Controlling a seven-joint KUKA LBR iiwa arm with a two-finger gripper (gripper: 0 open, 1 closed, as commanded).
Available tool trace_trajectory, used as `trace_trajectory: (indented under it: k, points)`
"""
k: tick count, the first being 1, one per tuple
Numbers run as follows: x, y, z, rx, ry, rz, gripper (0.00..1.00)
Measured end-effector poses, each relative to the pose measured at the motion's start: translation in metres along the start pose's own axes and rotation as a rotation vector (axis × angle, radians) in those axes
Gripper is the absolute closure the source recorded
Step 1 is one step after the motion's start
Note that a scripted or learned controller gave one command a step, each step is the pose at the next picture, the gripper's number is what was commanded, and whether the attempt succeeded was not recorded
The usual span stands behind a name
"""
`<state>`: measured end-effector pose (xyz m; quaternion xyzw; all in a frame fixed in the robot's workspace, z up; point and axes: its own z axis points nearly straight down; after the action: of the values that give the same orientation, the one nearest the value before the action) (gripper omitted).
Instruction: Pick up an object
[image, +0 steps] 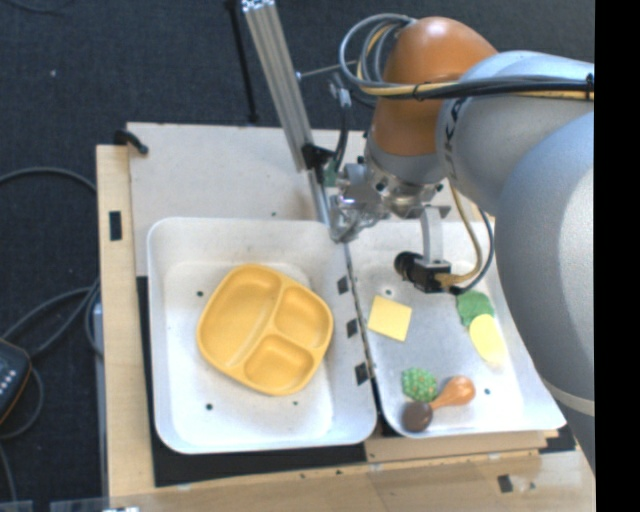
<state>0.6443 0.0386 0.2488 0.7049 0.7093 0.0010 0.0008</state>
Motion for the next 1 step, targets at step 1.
trace_trajectory:
  k: [1]
  points:
    - [0.0451, 0.0185, 0.0006, 0.000, 0.000, 0.000, 1.00]
